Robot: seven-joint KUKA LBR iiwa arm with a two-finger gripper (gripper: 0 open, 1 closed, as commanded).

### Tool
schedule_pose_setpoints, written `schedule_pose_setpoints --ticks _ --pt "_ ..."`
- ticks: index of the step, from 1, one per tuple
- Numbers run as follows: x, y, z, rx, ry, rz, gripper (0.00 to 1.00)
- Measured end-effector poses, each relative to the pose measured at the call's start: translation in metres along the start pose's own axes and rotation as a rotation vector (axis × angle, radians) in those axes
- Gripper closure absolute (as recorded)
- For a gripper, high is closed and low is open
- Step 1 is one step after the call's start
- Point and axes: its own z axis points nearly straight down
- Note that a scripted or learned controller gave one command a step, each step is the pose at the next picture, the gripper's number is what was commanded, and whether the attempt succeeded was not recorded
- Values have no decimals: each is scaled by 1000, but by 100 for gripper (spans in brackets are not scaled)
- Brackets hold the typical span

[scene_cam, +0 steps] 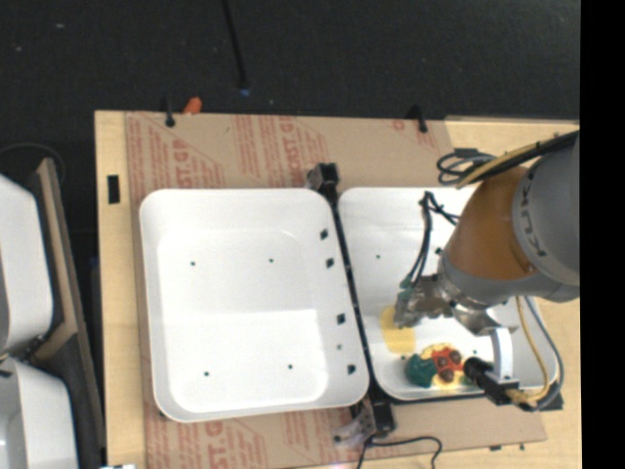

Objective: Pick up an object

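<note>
Camera view from above and at a slant, with much of the right bin (381, 218) covered by the grey and orange arm (508, 233) reaching in from the right edge of the frame. Hard to read at the gripper (414, 304): a grey metal cluster at the arm's lower end, right of centre, its opening lost in blur and shadow, so cannot tell whether wide or narrow, nor whether holding anything. Sits just above the yellow block (397, 340) in the frame, touching it or hanging just over its upper edge; cannot tell which. In the lower part of the right bin: yellow block near the left wall, to its lower right a green lump (421, 370), and just beside that a small heap of red pieces (448, 360) on something yellow, shapes too small to name. Left bin (244, 262), centre left of the frame: plain white floor with a few small dark dots. Both bins side by side on a brown printed sheet (225, 154), meeting along a dark strip (342, 272) with a black clip (323, 177) at its upper end.
</note>
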Motion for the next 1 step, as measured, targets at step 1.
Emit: schedule_pose_setpoints --ticks 1 --pt "0 0 0 1 0 0 0"
